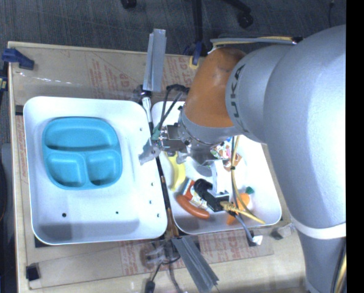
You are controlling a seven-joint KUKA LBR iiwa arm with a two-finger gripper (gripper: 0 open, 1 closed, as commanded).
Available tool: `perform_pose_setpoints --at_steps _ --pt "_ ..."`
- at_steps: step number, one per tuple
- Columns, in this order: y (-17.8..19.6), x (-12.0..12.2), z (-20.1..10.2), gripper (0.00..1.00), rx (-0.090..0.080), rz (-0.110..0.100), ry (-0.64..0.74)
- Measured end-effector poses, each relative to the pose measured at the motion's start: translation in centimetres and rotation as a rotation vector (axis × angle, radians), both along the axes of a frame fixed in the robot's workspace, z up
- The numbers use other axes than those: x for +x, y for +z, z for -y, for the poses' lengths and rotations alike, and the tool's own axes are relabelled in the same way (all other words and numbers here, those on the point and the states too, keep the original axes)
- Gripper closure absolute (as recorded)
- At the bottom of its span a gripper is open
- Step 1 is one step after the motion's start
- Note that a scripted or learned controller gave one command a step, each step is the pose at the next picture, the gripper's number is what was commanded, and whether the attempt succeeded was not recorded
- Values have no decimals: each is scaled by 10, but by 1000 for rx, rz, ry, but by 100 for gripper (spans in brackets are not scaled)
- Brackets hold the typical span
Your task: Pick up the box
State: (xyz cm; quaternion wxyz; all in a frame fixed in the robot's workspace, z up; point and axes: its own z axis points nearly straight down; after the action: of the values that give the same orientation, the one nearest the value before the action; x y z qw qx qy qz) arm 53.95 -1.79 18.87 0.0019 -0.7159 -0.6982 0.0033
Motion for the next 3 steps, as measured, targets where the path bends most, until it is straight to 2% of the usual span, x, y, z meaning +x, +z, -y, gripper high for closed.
perform_pose_setpoints --at_steps 1,2,3 --pt "7 1 -1 100 -1 -7 4" --pt "0 10 -78 100 -1 1 18" --pt "38 -64 -148 100 -2 -1 -68"
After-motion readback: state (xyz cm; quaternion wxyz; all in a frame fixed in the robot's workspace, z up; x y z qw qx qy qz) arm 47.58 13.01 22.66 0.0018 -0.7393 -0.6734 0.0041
